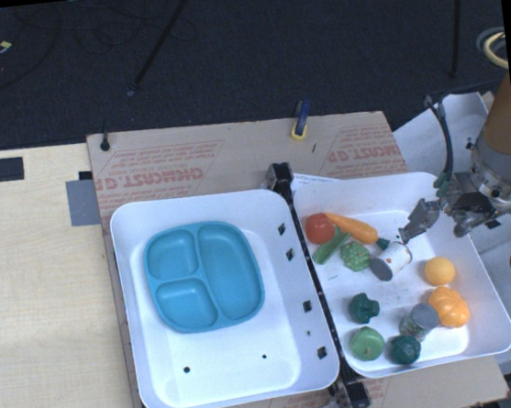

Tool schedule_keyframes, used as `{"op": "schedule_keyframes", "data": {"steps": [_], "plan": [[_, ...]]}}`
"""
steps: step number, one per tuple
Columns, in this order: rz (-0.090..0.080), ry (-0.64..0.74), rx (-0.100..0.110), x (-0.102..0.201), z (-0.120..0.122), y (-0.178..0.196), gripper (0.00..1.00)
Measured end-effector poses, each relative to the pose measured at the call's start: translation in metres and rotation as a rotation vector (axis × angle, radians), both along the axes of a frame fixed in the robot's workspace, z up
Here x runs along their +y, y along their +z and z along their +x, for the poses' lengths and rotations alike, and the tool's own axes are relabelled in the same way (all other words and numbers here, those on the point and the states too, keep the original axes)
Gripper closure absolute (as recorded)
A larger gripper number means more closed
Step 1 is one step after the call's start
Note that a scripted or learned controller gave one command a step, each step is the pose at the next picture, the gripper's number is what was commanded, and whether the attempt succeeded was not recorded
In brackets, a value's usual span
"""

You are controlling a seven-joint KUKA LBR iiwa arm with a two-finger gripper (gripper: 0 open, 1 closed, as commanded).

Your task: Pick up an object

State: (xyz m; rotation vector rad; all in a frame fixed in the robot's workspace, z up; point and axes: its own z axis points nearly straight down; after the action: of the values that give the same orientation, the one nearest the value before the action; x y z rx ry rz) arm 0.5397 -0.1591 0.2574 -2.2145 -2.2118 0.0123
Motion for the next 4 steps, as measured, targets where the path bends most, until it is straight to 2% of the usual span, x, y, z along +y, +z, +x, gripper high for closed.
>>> {"op": "schedule_keyframes", "data": {"steps": [1,4], "plan": [[-0.002,0.002,-0.01,0.0,0.002,0.006,0.0],[0.0,0.002,-0.005,-0.003,-0.021,-0.161,0.0]]}}
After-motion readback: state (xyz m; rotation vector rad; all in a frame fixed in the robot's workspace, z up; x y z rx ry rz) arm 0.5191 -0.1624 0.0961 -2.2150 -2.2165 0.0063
